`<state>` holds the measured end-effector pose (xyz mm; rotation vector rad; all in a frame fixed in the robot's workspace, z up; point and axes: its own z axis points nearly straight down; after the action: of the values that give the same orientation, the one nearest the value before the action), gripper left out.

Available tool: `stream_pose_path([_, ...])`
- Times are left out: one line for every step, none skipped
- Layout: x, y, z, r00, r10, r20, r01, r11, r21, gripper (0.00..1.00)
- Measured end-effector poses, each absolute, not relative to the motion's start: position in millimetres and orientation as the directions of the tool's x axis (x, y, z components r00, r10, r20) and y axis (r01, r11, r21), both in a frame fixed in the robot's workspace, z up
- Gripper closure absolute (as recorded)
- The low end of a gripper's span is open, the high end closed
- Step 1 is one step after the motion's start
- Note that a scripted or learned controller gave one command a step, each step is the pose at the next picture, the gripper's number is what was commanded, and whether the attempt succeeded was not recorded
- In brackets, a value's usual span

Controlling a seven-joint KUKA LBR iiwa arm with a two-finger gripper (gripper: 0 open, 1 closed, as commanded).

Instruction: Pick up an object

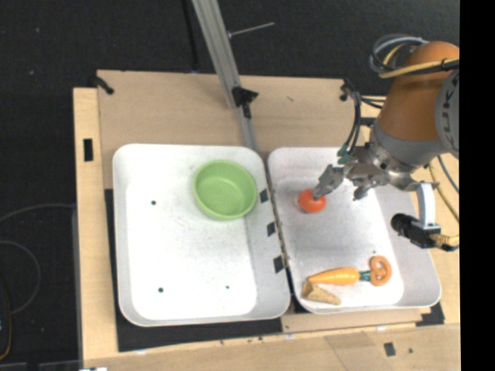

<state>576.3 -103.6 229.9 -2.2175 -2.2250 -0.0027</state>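
In the right bin [402,230] a small red round object [311,202] lies near the upper left. My gripper [342,189] hangs just right of it and stands open. The left fingertip [323,188] is at the red object's upper right edge, and the object is beside that finger, not between the two. An orange carrot [337,276], a tan wedge [319,292] and an orange pretzel-shaped ring [379,270] lie along the bin's front edge. A green bowl [225,189] sits in the left bin [155,284].
A grey metal pole [220,49] slants down from the top to the gap between the bins. The arm's orange band [421,91] and wrist stand over the right bin's back right corner. A black fitting with cable [414,230] juts out on the right.
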Motion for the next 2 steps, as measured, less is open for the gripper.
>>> stream_pose_path([576.4,-103.6,230.0,-0.002,1.000,0.002,1.000,0.002,0.002,0.00])
stream_pose_path([575.6,-103.3,166.9,0.002,1.000,-0.002,1.000,-0.002,-0.006,0.00])
